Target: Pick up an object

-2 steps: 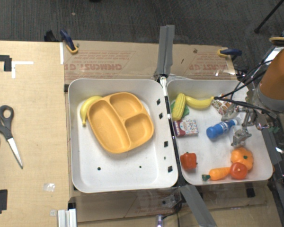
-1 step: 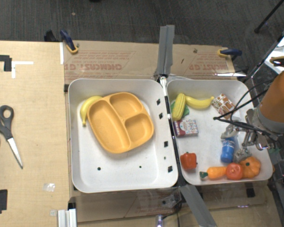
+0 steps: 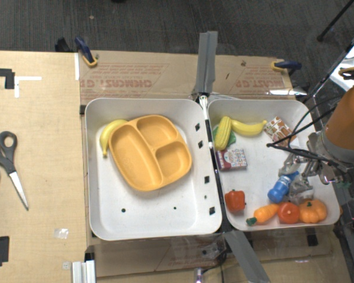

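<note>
The end effector (image 3: 295,178) is reaching low into the right bin (image 3: 256,108), hovering over a blue bottle (image 3: 279,188) near the bin's front right corner; its grip cannot be made out, and nothing is visibly being lifted yet.

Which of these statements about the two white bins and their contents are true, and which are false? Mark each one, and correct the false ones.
1. The orange divided plate lies in the left bin. True.
2. A banana lies against the plate's left edge. True.
3. The blue bottle lies in the left bin. False: it lies in the right bin, by the pincer.
4. The scissors lie inside the right bin. False: they lie on the bench to the left of both bins.
5. A corn cob lies beside a second banana in the right bin. True.
</note>
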